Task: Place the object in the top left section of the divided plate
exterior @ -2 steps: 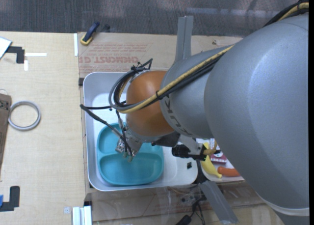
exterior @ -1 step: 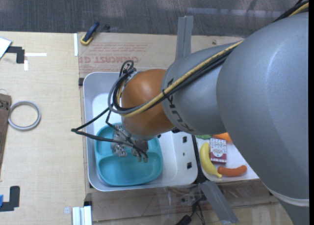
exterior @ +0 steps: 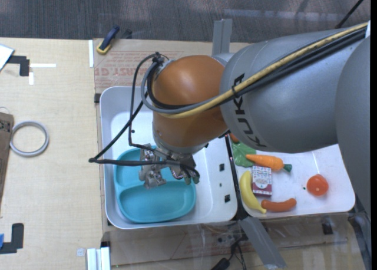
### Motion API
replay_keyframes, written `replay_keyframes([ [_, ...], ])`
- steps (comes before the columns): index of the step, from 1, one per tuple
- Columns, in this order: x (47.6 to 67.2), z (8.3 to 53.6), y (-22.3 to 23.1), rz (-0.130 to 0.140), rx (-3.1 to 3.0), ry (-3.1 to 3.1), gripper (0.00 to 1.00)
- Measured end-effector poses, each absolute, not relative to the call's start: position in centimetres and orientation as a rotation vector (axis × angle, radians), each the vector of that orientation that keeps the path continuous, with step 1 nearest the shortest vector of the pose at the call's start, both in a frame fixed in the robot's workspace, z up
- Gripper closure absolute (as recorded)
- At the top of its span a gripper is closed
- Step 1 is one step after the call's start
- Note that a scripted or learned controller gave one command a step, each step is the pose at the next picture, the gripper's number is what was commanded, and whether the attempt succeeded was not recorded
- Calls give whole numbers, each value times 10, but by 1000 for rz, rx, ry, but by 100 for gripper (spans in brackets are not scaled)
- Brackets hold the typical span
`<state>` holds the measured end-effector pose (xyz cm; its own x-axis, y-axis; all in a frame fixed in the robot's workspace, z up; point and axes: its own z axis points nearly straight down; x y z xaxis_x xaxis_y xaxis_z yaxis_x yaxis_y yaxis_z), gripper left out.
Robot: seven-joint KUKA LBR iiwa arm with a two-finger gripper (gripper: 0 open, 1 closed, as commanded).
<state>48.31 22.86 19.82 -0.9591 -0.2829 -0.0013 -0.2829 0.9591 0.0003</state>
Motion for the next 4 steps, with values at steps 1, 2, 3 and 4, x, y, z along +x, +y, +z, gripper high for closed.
replay_keyframes([
  [1, 485, 103, 228, 2, -514, 3098, 100],
  [2, 507, 241, 229, 1, -286, 3126, 100],
  [3, 550, 110, 228, 1, -599, 3083, 100],
  [4, 508, 107, 225, 2, -829, 2961, 100],
])
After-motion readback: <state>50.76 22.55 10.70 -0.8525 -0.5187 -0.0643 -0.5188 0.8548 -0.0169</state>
